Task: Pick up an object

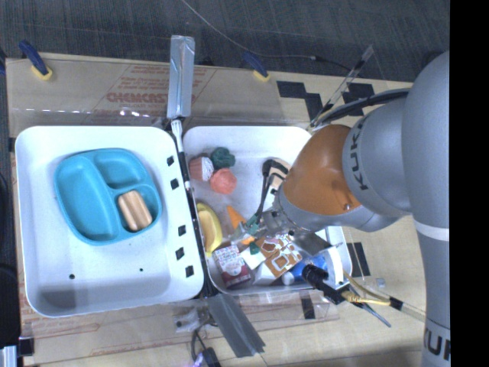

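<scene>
1. Left bin (46, 281): holds 1 blue divided tray (92, 197), with a tan cylinder (134, 209) in its 4 o'clock compartment.
2. Right bin (252, 138): crowded with a banana (208, 226), pink ball (223, 180), green lump (222, 157), and packets at 6 o'clock.
3. Gripper (256, 224): low near bin centre, just beside the banana; jaw state impossible to tell.

My grey arm (412, 151) reaching in from the right, bent down steeply, orange band (325, 176) above the wrist facing the camera, wrist tipped low, claw (256, 224) pointing down-left beneath it, mostly hidden under the wrist from where I watch
</scene>
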Robot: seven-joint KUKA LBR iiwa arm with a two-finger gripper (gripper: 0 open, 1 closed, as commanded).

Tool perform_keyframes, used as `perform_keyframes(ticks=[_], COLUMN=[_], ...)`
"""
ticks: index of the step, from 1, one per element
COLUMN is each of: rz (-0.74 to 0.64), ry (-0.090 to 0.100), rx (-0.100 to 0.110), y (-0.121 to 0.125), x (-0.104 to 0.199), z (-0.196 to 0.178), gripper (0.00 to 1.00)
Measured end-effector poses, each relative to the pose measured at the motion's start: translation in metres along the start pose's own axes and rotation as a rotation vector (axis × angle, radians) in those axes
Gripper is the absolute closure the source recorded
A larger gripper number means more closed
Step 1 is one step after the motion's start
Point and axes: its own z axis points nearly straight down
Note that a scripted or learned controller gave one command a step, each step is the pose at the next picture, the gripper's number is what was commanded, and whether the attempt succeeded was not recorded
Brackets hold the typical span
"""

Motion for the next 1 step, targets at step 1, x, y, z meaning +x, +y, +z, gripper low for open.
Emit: perform_keyframes(ticks=[1], rz=[0.081], ry=[0.004], rx=[0.019], y=[0.0650], x=[0.0534], z=[-0.0832], gripper=[1.00])
